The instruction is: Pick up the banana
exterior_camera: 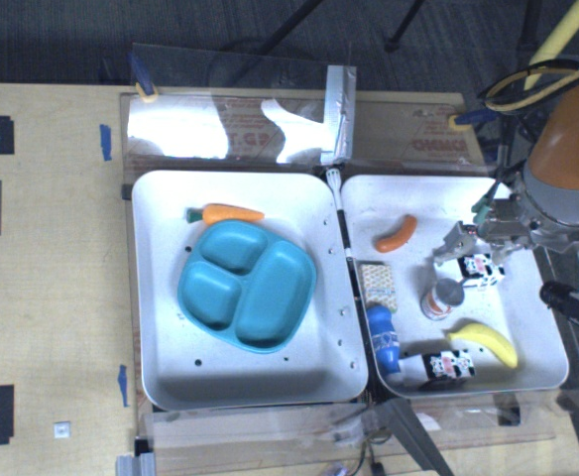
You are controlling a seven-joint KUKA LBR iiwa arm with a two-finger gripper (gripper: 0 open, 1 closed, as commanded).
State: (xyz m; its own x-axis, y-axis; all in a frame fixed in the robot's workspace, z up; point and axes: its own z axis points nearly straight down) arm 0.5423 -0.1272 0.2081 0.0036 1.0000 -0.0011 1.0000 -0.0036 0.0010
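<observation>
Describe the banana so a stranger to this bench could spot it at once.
Look in the right-hand shallow white bin, at its near right corner. There lies the curved yellow banana, just right of a black-and-white patterned small carton. It is the one yellow thing in that bin; the orange sausage-shaped piece lies farther back.

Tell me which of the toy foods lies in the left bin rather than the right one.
The carrot: it lies at the back of the left bin, beside the blue plate. The sausage and banana lie in the right bin.
</observation>
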